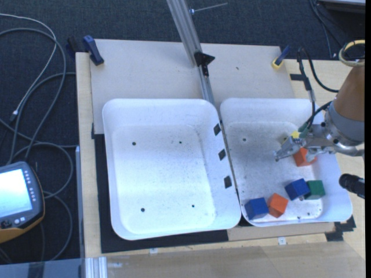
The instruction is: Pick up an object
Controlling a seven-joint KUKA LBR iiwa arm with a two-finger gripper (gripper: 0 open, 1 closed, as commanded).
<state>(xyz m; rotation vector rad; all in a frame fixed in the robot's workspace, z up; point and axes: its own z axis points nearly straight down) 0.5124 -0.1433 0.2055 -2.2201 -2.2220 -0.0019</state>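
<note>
Orange is what I see just beside the gripper (288, 150): one orange block (302, 157) lies by its tip in the right bin (255, 112), though I cannot tell how the jaws stand or whether they touch it. Nearer the front rim I count two blue blocks (297, 189) (256, 207), a second orange block (278, 204) between them, and one green block (316, 189) touching the right-hand blue one. Beside all that sits the left bin (156, 106).

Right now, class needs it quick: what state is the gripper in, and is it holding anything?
Gripper: cannot be told; it sits over the right bin beside an orange block.
</note>
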